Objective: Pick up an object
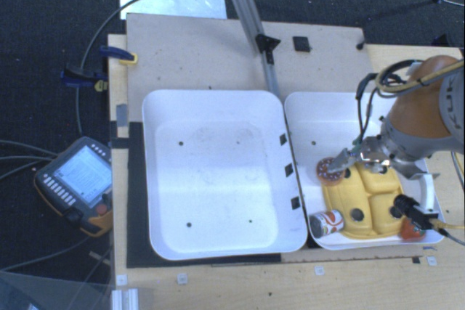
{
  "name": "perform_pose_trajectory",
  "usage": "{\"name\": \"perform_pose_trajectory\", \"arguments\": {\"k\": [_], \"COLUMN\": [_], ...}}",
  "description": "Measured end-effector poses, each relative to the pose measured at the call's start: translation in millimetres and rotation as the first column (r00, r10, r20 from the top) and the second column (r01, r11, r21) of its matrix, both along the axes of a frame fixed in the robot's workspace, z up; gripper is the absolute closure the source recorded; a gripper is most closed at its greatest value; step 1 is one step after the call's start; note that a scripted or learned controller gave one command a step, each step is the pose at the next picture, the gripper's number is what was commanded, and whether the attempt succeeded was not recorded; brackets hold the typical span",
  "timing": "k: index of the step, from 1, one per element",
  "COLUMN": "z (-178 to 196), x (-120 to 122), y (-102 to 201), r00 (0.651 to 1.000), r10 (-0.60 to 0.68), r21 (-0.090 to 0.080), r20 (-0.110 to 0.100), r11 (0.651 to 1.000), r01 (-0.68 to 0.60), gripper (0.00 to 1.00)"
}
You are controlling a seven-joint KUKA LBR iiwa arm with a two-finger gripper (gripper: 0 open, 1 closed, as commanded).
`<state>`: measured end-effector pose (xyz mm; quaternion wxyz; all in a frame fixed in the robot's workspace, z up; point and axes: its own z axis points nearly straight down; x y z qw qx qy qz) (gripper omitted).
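The arm [425,109] comes in from 3 o'clock over the right bin [312,120]. Its gripper [363,155] hangs just above a big yellow toy [363,203]. I cannot tell how it is set or if it has anything. A round ring [333,169] and a small can [327,223] sit at the toy's 9 o'clock side.

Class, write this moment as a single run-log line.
arm: over right bin | claw: above yellow object | nearby: sprinkled donut, can | left bin: untouched
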<state>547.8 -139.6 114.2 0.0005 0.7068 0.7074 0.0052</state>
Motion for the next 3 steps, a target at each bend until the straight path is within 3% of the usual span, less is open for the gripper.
{"name": "perform_pose_trajectory", "arguments": {"k": [1,2,3], "z": [15,69,134], "x": [5,-4,-2], "y": [8,10,8], "r00": [1.000,1.000,1.000], "r10": [0.011,0.004,0.004], "r21": [0.009,-0.008,-0.009], "r20": [0.009,-0.003,0.001], "r11": [1.000,1.000,1.000], "r01": [-0.012,-0.004,-0.004], "gripper": [1.00,1.00,1.00]}}
